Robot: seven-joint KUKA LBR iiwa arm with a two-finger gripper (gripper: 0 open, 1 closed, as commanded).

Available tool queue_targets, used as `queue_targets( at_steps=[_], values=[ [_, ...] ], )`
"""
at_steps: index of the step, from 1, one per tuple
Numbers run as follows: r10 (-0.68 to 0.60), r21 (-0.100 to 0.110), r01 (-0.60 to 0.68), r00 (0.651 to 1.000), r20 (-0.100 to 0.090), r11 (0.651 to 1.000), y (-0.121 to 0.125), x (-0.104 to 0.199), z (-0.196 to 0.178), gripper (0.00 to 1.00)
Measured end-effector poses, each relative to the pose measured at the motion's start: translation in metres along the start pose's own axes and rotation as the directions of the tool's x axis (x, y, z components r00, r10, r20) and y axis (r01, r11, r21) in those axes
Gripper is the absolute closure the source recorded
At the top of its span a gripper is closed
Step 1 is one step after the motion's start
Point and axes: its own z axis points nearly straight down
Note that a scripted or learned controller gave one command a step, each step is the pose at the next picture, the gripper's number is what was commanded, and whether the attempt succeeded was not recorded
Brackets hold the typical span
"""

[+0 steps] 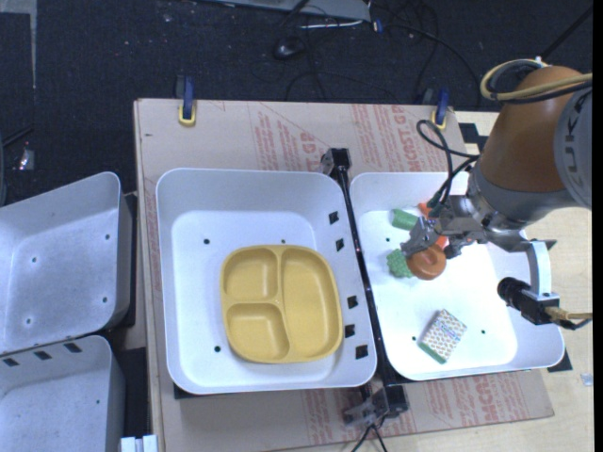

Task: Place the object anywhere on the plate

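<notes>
A yellow three-compartment plate lies in the left bin, with nothing on it. In the right bin my gripper hangs low over an orange round object, which sits right under the fingertips beside a small green piece. Whether the fingers touch or close on the orange object is hidden by the wrist. Another green piece lies just behind the gripper.
A green-and-white patterned box lies at the front of the right bin. The black divider runs between the two bins. The left bin has bare floor all around the plate.
</notes>
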Motion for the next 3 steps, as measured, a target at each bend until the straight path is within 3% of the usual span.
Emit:
queue_targets(
  at_steps=[3],
  values=[
    [-0.001, 0.002, 0.001, 1.0, -0.001, 1.0, -0.007, 0.172, -0.011, 1.0]
  ],
)
